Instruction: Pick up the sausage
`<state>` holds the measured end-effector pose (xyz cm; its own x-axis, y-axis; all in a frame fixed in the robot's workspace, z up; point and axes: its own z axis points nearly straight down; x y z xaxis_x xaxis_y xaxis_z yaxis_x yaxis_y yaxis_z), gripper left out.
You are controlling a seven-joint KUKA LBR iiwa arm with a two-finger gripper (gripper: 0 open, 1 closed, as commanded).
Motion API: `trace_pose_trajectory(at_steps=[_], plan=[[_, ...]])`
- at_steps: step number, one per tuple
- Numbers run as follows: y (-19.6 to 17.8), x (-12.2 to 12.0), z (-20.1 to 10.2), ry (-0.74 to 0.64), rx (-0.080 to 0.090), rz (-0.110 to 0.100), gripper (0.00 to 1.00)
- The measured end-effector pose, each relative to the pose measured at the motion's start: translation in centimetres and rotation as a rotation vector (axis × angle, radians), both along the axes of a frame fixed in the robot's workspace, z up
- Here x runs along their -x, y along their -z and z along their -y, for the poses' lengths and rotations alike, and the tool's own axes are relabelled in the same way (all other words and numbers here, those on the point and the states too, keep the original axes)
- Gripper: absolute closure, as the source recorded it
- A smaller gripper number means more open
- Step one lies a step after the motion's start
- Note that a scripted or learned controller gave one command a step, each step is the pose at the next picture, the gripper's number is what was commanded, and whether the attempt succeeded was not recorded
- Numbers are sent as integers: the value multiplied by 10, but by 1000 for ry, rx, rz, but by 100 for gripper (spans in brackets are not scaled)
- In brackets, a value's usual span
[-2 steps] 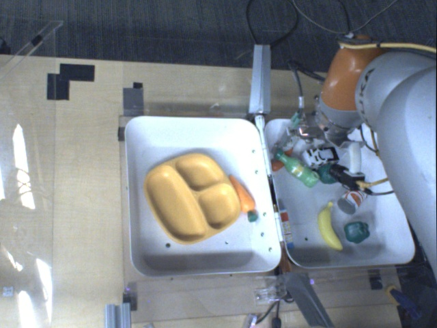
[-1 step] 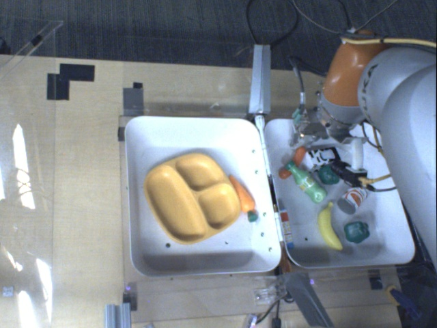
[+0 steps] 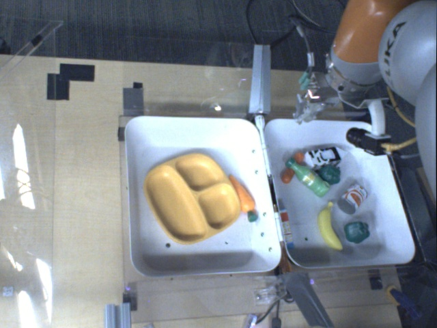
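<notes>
Lying closest to the bottom of the frame, in the lower part of the right bin [image 3: 390,254], are a banana [image 3: 330,229] and, just to its right, a green lump [image 3: 356,232]. The left bin [image 3: 205,268] beside it holds a big yellow tray [image 3: 188,197] with three hollows. A carrot [image 3: 242,193] rests against the tray's right edge, slanting down toward the lower right.

Further up the right bin, a small can [image 3: 352,197] lies on its side. A green bottle [image 3: 311,179] is left of it, slanting from upper left to lower right. The sausage [image 3: 287,176] is a short reddish-brown piece at the bottle's left side, touching it and near the bin's left wall, in the right middle of the frame. It is small and partly covered by the bottle. Its long axis seems to run roughly up and down the frame, but its pointing end cannot be made out. A dark green thing [image 3: 330,175] sits just right of the bottle, with a black-and-white packet [image 3: 321,156] behind it.

Beyond the bin's far rim, at the upper right, the end effector [image 3: 306,105] hangs over the counter [image 3: 75,203], well apart from the sausage. Whether it is released or clenched cannot be told, and nothing is seen in it. The grey arm [image 3: 410,53] with its orange band rises behind.
</notes>
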<state>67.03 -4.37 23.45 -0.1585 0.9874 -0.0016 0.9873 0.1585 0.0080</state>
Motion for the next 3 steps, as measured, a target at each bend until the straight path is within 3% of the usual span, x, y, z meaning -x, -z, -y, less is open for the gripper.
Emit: trace_pose_trajectory(at_steps=[1, 2, 3], plan=[[0, 0, 0, -1, 0, -1, 0], [83, 38, 44, 56, -1, -5, 0], [130, 25, 44, -146, 1, -1, 0]])
